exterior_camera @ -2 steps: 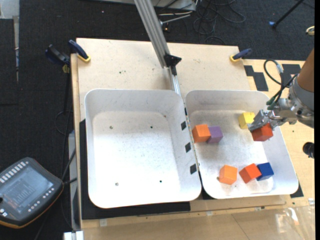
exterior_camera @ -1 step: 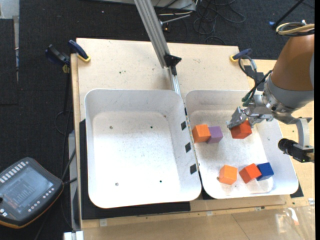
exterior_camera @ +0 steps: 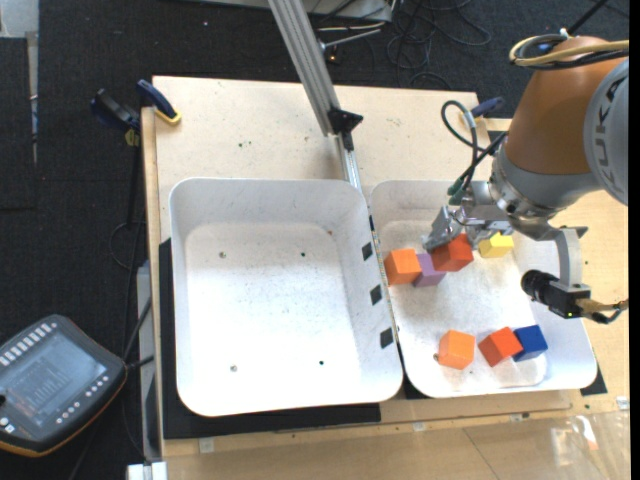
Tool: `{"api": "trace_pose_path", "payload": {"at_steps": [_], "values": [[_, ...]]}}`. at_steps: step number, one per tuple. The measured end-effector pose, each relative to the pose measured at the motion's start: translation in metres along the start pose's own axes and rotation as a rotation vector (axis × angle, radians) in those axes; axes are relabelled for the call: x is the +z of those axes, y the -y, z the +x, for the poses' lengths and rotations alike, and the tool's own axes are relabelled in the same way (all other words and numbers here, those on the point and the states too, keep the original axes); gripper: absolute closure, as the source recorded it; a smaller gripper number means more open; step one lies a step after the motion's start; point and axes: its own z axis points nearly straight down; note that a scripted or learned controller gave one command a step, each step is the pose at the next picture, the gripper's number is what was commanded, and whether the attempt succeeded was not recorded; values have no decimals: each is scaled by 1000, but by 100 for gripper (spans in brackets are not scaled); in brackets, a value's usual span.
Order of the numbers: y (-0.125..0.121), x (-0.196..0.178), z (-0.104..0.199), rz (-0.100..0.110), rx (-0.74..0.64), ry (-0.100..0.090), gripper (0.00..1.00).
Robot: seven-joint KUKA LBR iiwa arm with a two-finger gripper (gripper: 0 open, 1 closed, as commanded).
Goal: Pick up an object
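Bench with two white bins. Left bin bare of blocks. Right bin holds the stock: orange cube and mauve cube touching at its 9 o'clock edge; red cube just beside them toward centre; yellow cube at 1 o'clock; a second orange cube, a red-orange cube and a blue cube in a row at 6 o'clock. Arm enters from 3 o'clock; pincer sits low, directly over the red cube — whether it is spread or clamped cannot be told. Progress, by judgement: approach made, likely target the red cube; no block visibly lifted — grasp and raise remain.
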Motion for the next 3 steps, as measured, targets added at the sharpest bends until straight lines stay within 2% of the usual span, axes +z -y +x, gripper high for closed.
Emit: {"api": "trace_pose_path", "payload": {"at_steps": [2,3], "values": [[-7,-3,96,1,0,0,100],[-19,3,139,0,1,1,100]]}}
